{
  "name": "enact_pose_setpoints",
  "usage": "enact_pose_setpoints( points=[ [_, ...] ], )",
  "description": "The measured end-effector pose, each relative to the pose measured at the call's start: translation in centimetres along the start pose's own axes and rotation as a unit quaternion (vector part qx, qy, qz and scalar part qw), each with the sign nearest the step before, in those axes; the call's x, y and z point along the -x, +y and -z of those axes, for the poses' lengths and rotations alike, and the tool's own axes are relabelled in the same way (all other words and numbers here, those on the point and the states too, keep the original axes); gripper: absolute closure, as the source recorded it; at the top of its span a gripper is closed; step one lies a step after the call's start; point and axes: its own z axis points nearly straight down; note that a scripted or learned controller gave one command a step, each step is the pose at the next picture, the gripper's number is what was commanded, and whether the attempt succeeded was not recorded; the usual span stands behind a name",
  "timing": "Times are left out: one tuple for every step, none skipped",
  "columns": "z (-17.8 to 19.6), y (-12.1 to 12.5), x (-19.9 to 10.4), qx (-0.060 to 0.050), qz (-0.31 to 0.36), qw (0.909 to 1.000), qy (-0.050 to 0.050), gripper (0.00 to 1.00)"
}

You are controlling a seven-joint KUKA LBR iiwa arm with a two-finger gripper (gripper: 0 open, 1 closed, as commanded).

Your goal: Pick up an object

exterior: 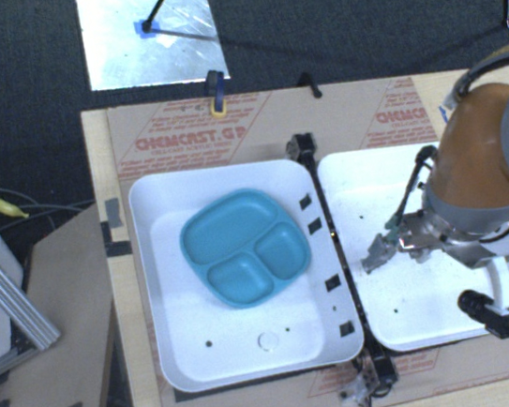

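Red letters are showing on the brown cardboard sheet lying under the two white bins. Behind the left bin they are reading "CHEMCAST GP". The same red print is showing again at the right, but the arm is hiding part of it.

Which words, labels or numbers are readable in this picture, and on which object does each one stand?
"CHEMCAST GP", red print, on the brown protective sheet behind the left bin.
More red print on the same sheet behind the right bin, near: partly hidden and too blurred to read.
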Motion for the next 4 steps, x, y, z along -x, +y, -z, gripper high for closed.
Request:
enact_pose_setpoints(
  points=[
    [0.7,0.3,0.1,0.002,0.000,1.0000,0.000,1.00],
    [4.5,0.3,-6.0,0.002,0.002,1.0000,0.000,1.00],
    [2.2,0.2,-12.2,-0.001,0.001,1.0000,0.000,1.00],
    [-0.4,0.2,-10.1,-0.001,-0.003,1.0000,0.000,1.00]
  ],
)
